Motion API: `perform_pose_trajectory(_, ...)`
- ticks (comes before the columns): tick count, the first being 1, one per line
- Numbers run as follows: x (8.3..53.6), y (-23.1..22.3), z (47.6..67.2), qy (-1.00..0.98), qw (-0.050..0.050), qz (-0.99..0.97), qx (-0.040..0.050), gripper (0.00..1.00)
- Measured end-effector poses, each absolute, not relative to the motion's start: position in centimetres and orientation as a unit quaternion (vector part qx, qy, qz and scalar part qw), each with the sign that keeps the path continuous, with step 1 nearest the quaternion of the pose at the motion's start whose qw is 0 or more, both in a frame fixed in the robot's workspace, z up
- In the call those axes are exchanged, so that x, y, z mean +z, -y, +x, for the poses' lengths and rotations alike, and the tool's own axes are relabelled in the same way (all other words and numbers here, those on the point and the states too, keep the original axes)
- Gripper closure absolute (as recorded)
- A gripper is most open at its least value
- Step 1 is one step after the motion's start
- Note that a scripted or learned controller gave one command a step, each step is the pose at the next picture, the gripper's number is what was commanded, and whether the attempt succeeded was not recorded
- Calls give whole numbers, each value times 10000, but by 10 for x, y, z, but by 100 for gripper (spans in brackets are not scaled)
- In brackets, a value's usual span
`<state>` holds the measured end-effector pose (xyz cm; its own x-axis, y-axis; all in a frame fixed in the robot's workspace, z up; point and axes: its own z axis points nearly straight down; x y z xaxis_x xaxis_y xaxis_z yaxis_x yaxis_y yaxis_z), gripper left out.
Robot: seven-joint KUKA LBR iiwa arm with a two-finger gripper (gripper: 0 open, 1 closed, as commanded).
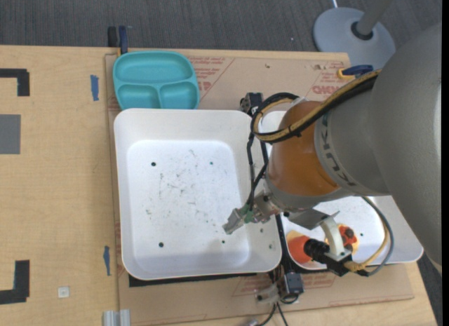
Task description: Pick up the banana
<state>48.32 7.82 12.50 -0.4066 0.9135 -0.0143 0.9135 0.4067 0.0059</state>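
My grey arm with its orange band (302, 153) hangs low over the right bin (403, 251) and covers most of it, so that bin's contents are largely hidden. A small grey-green part of the gripper (239, 220) pokes out from under the wrist, over the right side of the left bin (133, 177), close to its floor. Under the arm in the right bin I make out an orange round object (297, 247) and a small orange and white piece (344, 235).
A teal divided tray (156, 79) lies on the cardboard just behind the left bin. Black and yellow cables (261, 125) loop off the wrist above the wall between the bins. A grey stand base (351, 30) sits at the back right.
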Motion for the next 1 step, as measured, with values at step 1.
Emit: perform_pose_trajectory(1,125,-76,482,-8705,65,4921,-40,0)
